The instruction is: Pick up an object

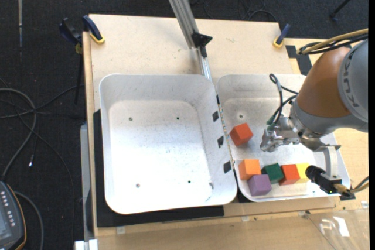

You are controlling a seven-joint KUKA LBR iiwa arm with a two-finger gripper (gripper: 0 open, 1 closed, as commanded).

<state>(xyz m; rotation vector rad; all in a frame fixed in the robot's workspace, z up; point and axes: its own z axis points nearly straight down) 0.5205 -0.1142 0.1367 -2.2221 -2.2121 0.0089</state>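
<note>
One gripper (273,141) hangs over the middle of the right bin (231,86), its metal fingertips pointing down and left, but whether they are spread or pressed together cannot be told from this slant. No object shows between them. Just left of the gripper lies a red-orange block (241,133), tilted, apart from the rest. Nearer the camera, along the bin's near edge, sits a cluster: an orange block (249,168), a purple block (259,184) touching it on the near side, then a green block (272,172), a red block (289,174) and a yellow block (303,171) in a row to the right. The grey arm with its orange band (322,86) comes in from the right. The left bin (117,91) lies beside the right one on the bench (146,44).
</note>
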